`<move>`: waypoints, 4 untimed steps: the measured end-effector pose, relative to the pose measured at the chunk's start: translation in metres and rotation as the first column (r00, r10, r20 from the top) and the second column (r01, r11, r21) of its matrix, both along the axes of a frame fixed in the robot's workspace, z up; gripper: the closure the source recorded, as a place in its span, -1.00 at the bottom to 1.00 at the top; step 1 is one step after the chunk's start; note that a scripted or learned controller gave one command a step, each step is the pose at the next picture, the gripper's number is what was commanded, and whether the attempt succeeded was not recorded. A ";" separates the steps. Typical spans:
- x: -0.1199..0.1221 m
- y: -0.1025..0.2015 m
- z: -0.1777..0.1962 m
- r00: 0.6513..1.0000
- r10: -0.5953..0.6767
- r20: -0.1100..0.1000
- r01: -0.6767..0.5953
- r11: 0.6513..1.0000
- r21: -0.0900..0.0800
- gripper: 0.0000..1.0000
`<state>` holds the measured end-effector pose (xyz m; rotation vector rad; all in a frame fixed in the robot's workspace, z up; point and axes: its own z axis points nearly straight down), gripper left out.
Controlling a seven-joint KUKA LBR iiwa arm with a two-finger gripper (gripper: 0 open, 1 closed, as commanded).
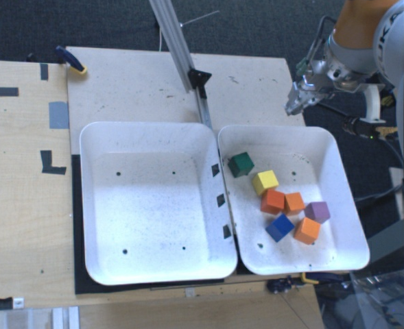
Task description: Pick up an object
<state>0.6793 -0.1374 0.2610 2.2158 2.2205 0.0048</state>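
Several small blocks lie in the right bin (339,163): a green cube (241,164), a yellow cube (265,181), a red-orange cube (273,201), an orange cube (294,201), a purple cube (317,212), a blue cube (280,227) and another orange cube (307,230). My gripper (296,104) hangs above the bench just beyond the right bin's far rim, up and to the right of the blocks. Nothing shows between its fingers.
The left bin (92,184) sits beside the right one, their rims touching in the middle. A slanted metal bar (174,33) runs from the top down to the bins' junction. A blue and yellow clamp (71,60) lies at the bench's far left.
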 end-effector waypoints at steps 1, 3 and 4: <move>-0.004 0.045 0.002 1.000 0.003 -0.006 -0.003 1.000 0.002 1.00; -0.016 0.160 -0.006 1.000 0.005 -0.008 -0.005 1.000 0.003 1.00; -0.023 0.213 -0.023 1.000 0.004 -0.009 -0.004 1.000 0.002 1.00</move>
